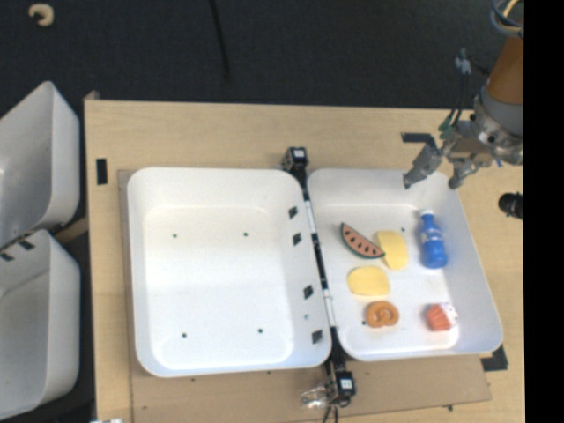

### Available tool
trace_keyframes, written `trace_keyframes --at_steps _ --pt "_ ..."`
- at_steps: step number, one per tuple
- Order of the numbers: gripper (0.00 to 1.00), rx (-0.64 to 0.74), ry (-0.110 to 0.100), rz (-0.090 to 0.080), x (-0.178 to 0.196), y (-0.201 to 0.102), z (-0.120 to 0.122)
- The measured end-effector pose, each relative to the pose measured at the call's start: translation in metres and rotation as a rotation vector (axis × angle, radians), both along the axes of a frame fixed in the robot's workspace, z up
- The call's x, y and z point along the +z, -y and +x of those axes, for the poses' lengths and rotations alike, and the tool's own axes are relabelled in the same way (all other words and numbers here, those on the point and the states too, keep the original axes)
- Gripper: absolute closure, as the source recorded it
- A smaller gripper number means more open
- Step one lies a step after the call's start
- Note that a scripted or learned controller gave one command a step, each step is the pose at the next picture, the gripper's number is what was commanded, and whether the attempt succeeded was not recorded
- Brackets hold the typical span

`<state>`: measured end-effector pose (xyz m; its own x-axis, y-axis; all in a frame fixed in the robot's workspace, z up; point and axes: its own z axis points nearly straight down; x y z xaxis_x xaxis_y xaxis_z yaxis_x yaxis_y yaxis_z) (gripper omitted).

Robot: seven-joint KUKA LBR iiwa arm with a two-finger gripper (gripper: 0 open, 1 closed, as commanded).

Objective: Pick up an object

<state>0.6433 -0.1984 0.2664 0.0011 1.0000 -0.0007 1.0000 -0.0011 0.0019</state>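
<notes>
On the near part of the wooden surface (106, 386), two shallow white bins sit side by side, joined along their inner edges by a row of small black clips. The left bin (141, 263) takes up the middle of the view. The right bin (480, 324) carries all the loose things.

Nearest in that bin lie a small red block with a white patch (440, 317), by the near right corner, and to its left a coiled orange-brown piece like a pretzel (382, 314). Just beyond the pretzel rests a flat yellow oval piece (368, 280). Farther in, a second yellow piece (394, 249) stands more upright on the bin floor, and touching its left side is a watermelon slice (361, 241), red with dark seeds and a dark rind, lying at a slant. To the right of these, well apart from the slice, a blue bottle with a pale cap (431, 241) lies along the right wall, cap toward the far end.

At the far right corner of the right bin hangs the pincer (438, 174). Its two grey fingers are spread wide apart, released, with nothing between them. The left fingertip is above the bin's far floor; the right one is over the far right rim. It hangs above the bin, apart from every thing in it; the bottle is the closest. Above it the arm's orange band (504, 73) shows at the right edge.
</notes>
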Motion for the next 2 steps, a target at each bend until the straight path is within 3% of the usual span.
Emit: trace_keyframes --at_steps 1,2 --pt "0.00 0.010 -0.011 0.007 -0.070 -0.115 -0.069" --pt "0.00 -0.002 -0.008 0.000 -0.153 -0.091 -0.115"
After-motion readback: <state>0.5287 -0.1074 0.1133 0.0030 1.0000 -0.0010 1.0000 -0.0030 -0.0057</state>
